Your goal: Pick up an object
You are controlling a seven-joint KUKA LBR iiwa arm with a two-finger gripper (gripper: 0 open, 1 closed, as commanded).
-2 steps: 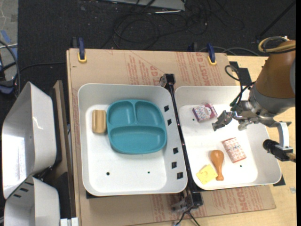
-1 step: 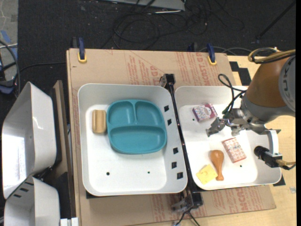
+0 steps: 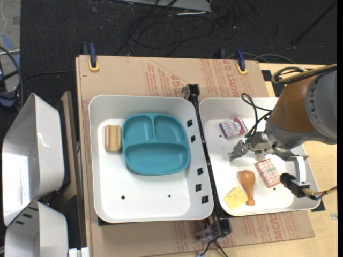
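The gripper hangs low over the middle of the right bin, its fingers pointing toward nine o'clock, and how far apart they stand I cannot tell, since they read as one dark grey cluster; nothing shows between them, so I judge nothing is held yet. It sits where it does, I think, because the pickable things are gathered around it. At five o'clock, just beside it, lies a brown drumstick, and at the drumstick's seven o'clock, touching or nearly so, a yellow cheese wedge. At four o'clock from the fingers a red-and-white packet lies flat, partly under the wrist, and at eleven o'clock a purple-and-white packet lies near. That makes four loose items in this bin: one drumstick, one wedge, two packets. The left bin holds two things, one teal divided plate near its centre and one tan bread piece touching the plate's nine o'clock edge. Both bins sit side by side on the cardboard-topped bench, two bins in all, with one grey arm reaching in from three o'clock
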